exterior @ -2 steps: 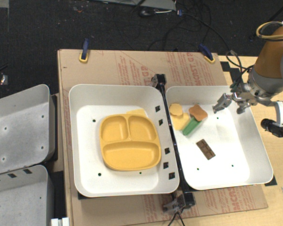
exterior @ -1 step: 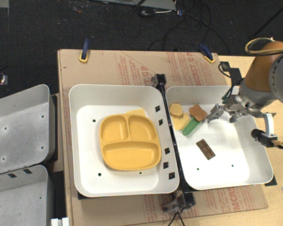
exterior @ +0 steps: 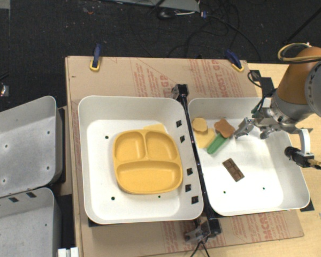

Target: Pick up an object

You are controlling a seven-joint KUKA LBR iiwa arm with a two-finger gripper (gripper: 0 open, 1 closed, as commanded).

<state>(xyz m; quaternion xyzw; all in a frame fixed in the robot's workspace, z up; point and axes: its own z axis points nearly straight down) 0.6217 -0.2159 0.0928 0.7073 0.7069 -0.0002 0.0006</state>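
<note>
In the right bin (exterior: 267, 197) lie a green block (exterior: 215, 144), a brown wedge (exterior: 224, 127), a pale yellow round piece (exterior: 200, 125) on a yellow flat piece (exterior: 205, 138), and a dark brown bar (exterior: 233, 169). My gripper (exterior: 254, 131) hangs over the bin's upper right part, just right of the brown wedge. It is open, with nothing between its fingers. One fingertip (exterior: 240, 133) points toward the wedge and the green block.
The left bin (exterior: 96, 143) holds a yellow compartment tray (exterior: 147, 161) with a pale yellow sheet (exterior: 156, 128) peeking out behind it. A black divider (exterior: 190, 143) runs between the bins. Grey metal lids (exterior: 21, 143) lie off the bench at left.
</note>
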